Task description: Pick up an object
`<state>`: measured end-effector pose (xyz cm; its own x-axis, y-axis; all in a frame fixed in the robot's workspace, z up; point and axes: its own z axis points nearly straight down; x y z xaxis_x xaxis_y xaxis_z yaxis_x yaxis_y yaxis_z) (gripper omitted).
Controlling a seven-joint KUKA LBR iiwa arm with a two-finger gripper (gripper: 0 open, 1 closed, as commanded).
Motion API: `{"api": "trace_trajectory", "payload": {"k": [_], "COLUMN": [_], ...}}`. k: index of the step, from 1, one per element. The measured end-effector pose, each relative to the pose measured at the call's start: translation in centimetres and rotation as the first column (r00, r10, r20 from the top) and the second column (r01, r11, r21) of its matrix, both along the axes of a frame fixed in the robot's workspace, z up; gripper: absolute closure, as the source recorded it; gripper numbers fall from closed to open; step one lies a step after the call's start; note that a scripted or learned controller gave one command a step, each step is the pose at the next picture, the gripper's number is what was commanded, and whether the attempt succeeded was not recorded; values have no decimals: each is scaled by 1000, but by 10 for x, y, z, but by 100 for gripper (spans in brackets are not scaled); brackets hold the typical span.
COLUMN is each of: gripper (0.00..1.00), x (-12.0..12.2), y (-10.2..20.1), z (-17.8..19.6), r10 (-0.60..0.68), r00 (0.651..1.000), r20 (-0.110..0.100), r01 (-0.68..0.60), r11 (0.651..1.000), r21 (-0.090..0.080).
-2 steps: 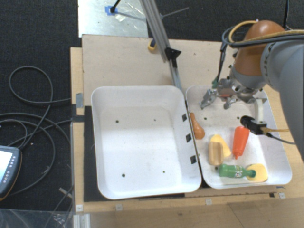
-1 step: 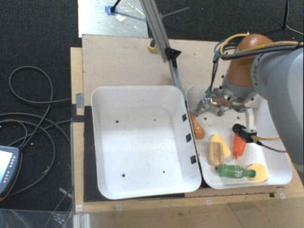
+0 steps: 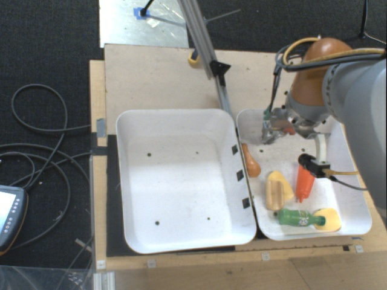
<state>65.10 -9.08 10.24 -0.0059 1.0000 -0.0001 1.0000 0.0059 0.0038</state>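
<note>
1. Dark carpet surrounds a tan table [image 3: 163, 83], with black cables looping on the floor at the left and a metal pole slanting down from the top toward the bins.
2. Two shallow white bins sit side by side on the table: the left bin [image 3: 130, 222] and the right bin [image 3: 354, 219].
3. Reaching in from the right, the grey arm ends in the hand [image 3: 270, 133], which hangs over the upper part of the right bin.
4. Whether the hand is spread or pressed together cannot be told; nothing is seen pinched in it.
5. An orange pear-shaped object [image 3: 250, 162] lies against the right bin's left wall, just below and left of the hand.
6. A red-orange carrot-like object [image 3: 304, 183] stands lower right of the hand.
7. A yellow bun-like object [image 3: 277, 191] lies beside it.
8. A green bottle [image 3: 298, 218] and a yellow object [image 3: 331, 217] lie near the front wall, farthest from the hand.
</note>
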Motion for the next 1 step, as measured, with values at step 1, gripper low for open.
{"api": "trace_trajectory", "payload": {"k": [1], "gripper": [100], "x": [1], "y": [-2], "z": [44], "r10": [-3], "r00": [1000], "r20": [3], "r01": [3], "r11": [1000], "r21": [0]}}
